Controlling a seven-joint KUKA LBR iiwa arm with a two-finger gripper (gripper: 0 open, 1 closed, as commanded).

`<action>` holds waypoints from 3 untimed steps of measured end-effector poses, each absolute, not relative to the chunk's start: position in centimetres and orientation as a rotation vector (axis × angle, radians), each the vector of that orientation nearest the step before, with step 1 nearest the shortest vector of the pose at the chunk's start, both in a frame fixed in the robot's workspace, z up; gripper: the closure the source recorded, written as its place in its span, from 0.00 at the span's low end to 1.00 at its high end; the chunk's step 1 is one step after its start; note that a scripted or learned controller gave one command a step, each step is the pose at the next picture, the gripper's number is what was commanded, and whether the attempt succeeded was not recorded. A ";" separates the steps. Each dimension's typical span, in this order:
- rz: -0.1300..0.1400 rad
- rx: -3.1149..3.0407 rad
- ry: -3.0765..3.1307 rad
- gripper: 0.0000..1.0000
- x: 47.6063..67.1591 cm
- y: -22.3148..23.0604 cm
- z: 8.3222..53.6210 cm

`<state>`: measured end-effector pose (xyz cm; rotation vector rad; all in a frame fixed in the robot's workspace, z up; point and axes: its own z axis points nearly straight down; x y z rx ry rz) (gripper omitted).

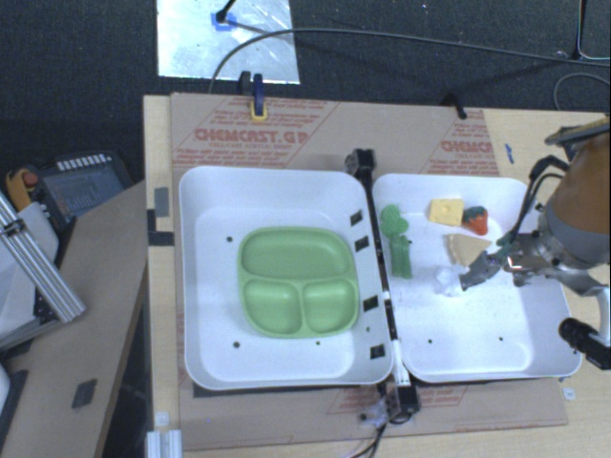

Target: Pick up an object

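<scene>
In the left shallow white plastic bin (205, 284) lies a smooth pale-green plastic plate (297, 281) with three compartments. In the right white bin (477, 351), the dark metal gripper (474, 276) hovers beside a small crumpled clear-white scrap (447, 280) and a tan wedge (466, 247); its opening cannot be told. Beyond lie a green knobbly toy (395, 239), a yellow block (446, 211) and a red-orange piece (475, 220).

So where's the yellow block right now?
The yellow block lies in the right bin, near its far wall, just left of the red-and-green piece and above the tan wedge.
</scene>
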<state>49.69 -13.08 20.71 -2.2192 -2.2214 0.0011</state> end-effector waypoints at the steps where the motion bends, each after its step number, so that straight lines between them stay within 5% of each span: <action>1: 0.001 -2.219 -2.221 0.00 50.7 -13.0 15.3; 2: 0.001 -2.219 -2.221 0.00 50.4 -13.5 10.9; 3: -0.002 -2.221 -2.225 1.00 50.5 -13.6 12.1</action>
